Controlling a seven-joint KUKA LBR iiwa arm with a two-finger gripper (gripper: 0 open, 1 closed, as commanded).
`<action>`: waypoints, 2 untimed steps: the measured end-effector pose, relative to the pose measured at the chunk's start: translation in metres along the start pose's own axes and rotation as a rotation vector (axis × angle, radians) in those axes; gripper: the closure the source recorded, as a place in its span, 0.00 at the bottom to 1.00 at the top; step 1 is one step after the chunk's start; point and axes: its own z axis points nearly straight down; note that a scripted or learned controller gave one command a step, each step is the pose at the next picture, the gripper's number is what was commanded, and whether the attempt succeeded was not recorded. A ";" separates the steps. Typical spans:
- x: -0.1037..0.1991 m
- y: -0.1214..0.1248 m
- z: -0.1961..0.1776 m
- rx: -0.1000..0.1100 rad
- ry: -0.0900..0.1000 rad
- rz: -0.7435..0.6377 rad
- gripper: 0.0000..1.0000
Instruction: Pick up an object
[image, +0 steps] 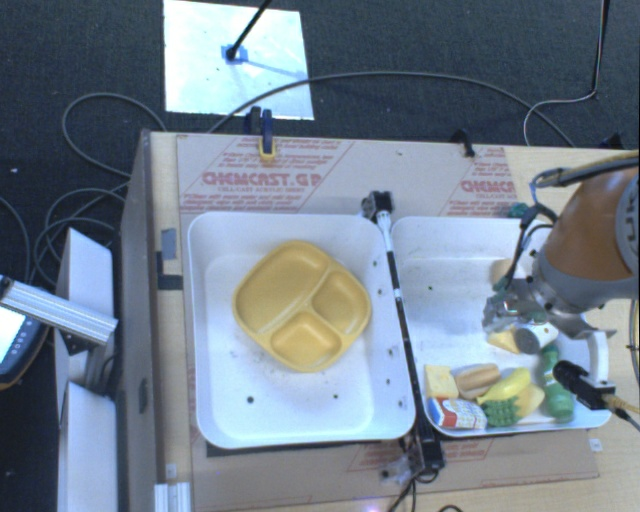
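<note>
Grey metal claw (512, 318) hangs low in the right shallow white bin (440, 270), just above a yellow wedge-shaped toy (503, 342); its grip cannot be told.

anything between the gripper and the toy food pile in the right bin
Nothing visible. The gripper hangs over the right bin, just above the toy food pile at its near edge; bare bin floor lies between them.

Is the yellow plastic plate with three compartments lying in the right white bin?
No, the yellow three-compartment plastic plate lies in the left white bin, while the right white bin has small toy foods.
</note>
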 end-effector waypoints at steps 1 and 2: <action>-0.001 0.000 0.000 0.000 -0.001 0.001 0.00; -0.056 0.051 -0.099 -0.003 -0.003 0.000 0.00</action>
